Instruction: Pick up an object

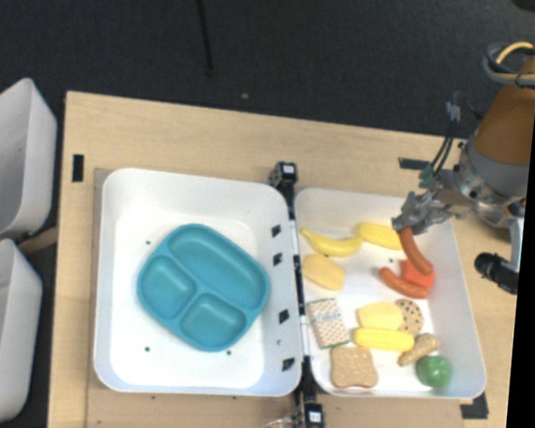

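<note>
The gripper hangs low over the far right corner of the right bin, reaching in from the right on the grey arm with its orange band, wrist angled down and leftward; whether it is spread or pinched I cannot tell from here. Just beneath its tip lies an orange-red sausage, slanted, with a second sausage below it and a yellow piece just to the left. The left bin holds a blue divided plate.

Nothing legible anywhere here, folks — no text, label, brand, number or sign can be read at all.
</note>
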`<control>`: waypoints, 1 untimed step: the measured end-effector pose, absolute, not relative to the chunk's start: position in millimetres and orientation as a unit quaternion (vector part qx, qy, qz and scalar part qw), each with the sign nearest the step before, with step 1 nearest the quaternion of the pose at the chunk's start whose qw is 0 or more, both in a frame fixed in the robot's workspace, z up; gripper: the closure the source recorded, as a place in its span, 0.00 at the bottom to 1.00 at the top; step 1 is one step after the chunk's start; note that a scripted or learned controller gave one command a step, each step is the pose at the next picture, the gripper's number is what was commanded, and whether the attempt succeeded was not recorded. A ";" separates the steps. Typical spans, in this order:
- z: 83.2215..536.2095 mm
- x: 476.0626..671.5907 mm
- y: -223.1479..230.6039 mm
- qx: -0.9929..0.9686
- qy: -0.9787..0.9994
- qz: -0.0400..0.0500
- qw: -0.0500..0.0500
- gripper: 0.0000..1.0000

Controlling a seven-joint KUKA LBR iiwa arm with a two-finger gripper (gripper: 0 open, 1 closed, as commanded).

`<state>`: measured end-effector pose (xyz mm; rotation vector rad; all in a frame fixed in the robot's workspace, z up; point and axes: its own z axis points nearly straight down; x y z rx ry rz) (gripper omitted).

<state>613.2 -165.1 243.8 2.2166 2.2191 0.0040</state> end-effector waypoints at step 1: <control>238.8 622.8 -123.8 0.706 0.709 0.000 0.000 1.00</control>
